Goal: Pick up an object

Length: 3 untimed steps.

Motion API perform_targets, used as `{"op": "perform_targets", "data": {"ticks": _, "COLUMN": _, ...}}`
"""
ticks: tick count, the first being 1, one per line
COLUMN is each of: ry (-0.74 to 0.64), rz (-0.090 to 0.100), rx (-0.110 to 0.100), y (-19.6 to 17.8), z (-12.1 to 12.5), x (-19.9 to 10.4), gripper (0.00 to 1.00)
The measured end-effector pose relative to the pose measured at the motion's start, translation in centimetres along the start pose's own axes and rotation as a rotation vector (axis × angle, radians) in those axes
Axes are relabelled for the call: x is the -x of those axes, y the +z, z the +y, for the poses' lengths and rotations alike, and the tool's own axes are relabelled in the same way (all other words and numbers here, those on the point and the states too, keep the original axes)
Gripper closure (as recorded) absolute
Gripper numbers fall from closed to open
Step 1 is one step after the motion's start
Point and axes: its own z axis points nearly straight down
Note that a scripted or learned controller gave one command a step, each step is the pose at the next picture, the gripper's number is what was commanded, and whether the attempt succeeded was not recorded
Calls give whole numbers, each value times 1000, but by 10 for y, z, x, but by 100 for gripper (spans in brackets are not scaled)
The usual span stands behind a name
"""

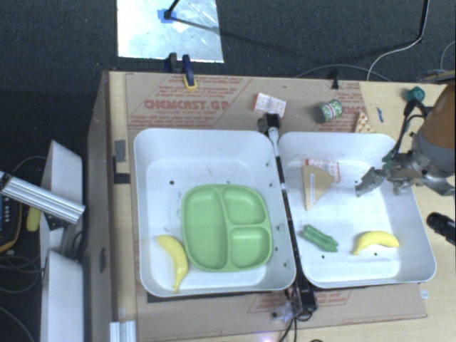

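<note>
Nearest the camera, along the near wall of the left bin [142, 212], a yellow banana [174, 260] lies curved against the edge of a green divided plate [228, 226], which takes up most of that bin's floor. The plate's three compartments hold nothing.

Across the divider, the right bin [420, 258] carries the likelier targets, spread well apart so each could be approached alone: a second banana [375, 241] near the right corner, a green pea pod [319, 237] near the divider, and farther back a tan wedge [315, 184] that looks like toy cheese or a sandwich half, with a red-and-white piece just beside its far edge.

Reaching in from the right, the gripper [372, 180] hangs above the far right part of that bin, clear of every item, between the wedge and the bin's right wall. Whether its fingers are apart or together is not clear at this angle. Nothing is between them, so the pick seems not yet made; the second banana and the wedge sit closest to it.
</note>
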Motion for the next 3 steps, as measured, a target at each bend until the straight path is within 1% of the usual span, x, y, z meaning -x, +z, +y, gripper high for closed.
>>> {"op": "perform_targets", "data": {"ticks": 1, "ry": -1, "rz": 1, "rx": -1, "y": 63, "z": 30, "x": -63, "gripper": 0}}
{"op": "perform_targets", "data": {"ticks": 2, "ry": 2, "rz": -1, "rx": -1, "y": 100, "z": -23, "x": -28, "gripper": 0}}
{"op": "perform_targets", "data": {"ticks": 3, "ry": -1, "rz": 1, "rx": 2, "y": 81, "z": 45, "x": -78, "gripper": 0}}
